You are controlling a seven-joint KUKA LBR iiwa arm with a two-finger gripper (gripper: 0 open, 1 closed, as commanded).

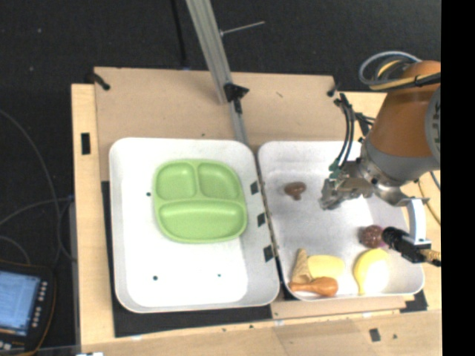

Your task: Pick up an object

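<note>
My gripper (pixel 332 196) hangs over the middle of the right bin (pixel 312 154), pointing down, with nothing visible between its fingers. A small brown piece (pixel 295 190) lies to its left on the bin floor. A dark red round item (pixel 371 236) sits to the lower right of the gripper. Along the bin's near edge lie a tan cone-shaped item (pixel 300 266), an orange piece (pixel 320 286), a pale yellow block (pixel 326 265) and a yellow round fruit (pixel 372 270).
The left bin (pixel 133 273) holds a green divided plate (pixel 200 201). A metal pole (pixel 211 43) slants down to the divider between the bins. A tablet (pixel 22 302) lies off the bench at lower left.
</note>
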